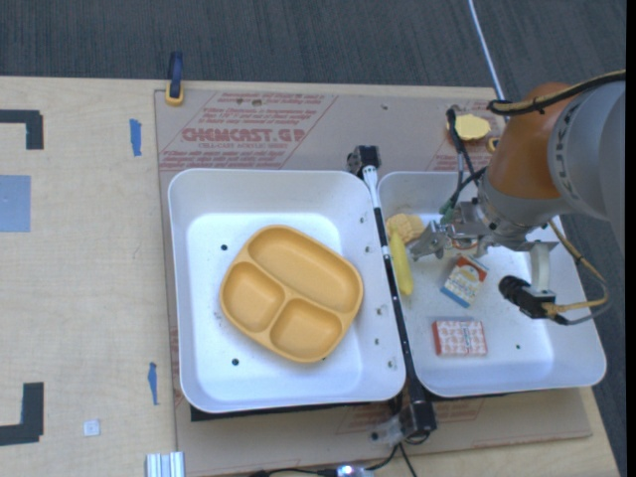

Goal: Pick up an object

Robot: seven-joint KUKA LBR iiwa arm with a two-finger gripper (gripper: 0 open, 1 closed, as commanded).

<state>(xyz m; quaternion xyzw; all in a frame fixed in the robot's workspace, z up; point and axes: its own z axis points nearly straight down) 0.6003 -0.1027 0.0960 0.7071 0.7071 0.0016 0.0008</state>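
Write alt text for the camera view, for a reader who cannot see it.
A grey robot arm reaches from the right, its gripper low over the right bin, near a banana and two small cartons. The left bin holds a yellow divided plate.

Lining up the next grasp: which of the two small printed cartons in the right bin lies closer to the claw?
The tilted red, white and blue carton, just below the claw. The flat red-patterned carton lies nearer the bin's front edge.
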